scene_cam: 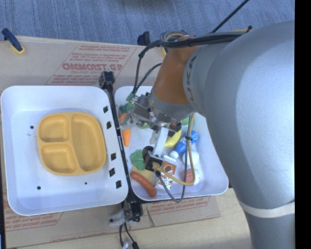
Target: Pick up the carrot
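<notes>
The carrot (126, 137), small and orange with a green top, lies near the left wall of the right bin (213, 166). The arm reaches down into that bin from the right, and its gripper (141, 116) hangs just above and to the right of the carrot, close to it. The wrist hides the fingers, and I see nothing held in them.
The right bin also holds a sausage (143, 183), a green leafy piece (138, 158), a yellow item (173, 139), a blue-and-white bottle (182, 147) and a brown box (168, 169). A yellow divided plate (71, 142) rests in the left bin (15, 139).
</notes>
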Robot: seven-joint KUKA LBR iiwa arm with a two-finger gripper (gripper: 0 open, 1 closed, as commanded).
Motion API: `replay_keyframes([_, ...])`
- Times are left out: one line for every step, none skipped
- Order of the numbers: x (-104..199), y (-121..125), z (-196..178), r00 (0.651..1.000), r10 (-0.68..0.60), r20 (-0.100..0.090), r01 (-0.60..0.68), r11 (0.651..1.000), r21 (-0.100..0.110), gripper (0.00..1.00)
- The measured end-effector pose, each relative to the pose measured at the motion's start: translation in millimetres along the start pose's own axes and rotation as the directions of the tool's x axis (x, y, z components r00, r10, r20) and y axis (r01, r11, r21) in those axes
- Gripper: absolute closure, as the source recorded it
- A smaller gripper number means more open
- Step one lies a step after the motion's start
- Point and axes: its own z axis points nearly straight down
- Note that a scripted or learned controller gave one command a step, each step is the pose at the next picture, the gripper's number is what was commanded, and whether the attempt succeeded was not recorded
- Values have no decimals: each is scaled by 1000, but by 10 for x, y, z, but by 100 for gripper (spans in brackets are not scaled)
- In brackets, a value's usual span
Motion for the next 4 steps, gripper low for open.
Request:
replay_keyframes([0, 0, 0, 1000, 0, 0, 0, 1000, 0, 0])
replay_keyframes([0, 0, 0, 1000, 0, 0, 0, 1000, 0, 0])
replay_keyframes([0, 0, 0, 1000, 0, 0, 0, 1000, 0, 0])
replay_keyframes([0, 0, 0, 1000, 0, 0, 0, 1000, 0, 0])
